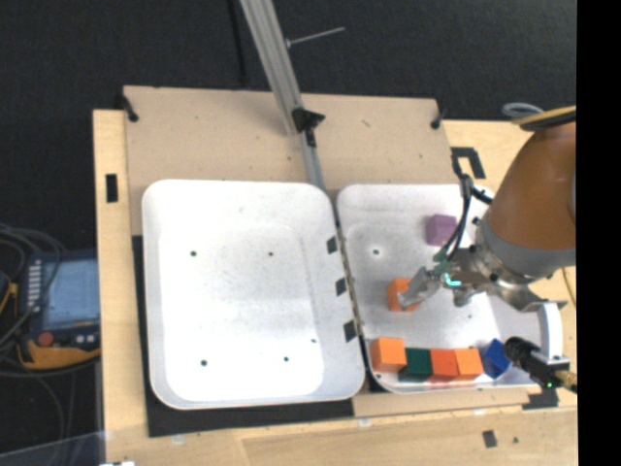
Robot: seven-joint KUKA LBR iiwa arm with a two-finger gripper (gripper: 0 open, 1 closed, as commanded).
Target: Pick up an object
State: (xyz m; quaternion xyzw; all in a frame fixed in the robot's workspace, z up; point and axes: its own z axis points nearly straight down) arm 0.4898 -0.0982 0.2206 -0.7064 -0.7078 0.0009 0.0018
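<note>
My gripper [415, 292] hangs low over the middle of the right bin [369, 212], reaching in from the right. A small orange block [398, 292] sits right at its fingertips, partly covered by them; I cannot tell whether it is gripped. A purple block [441, 228] lies farther back in the same bin. Along the bin's near wall stand an orange block [390, 352], a green block [418, 363], two more orange blocks [456, 362] and a blue block [495, 356].
The left bin [238, 289] is white with a few dark dots. A grey metal rail [277, 61] slants down from the top to the gap between the bins. A device with a blue screen [73, 294] sits off the bench at left.
</note>
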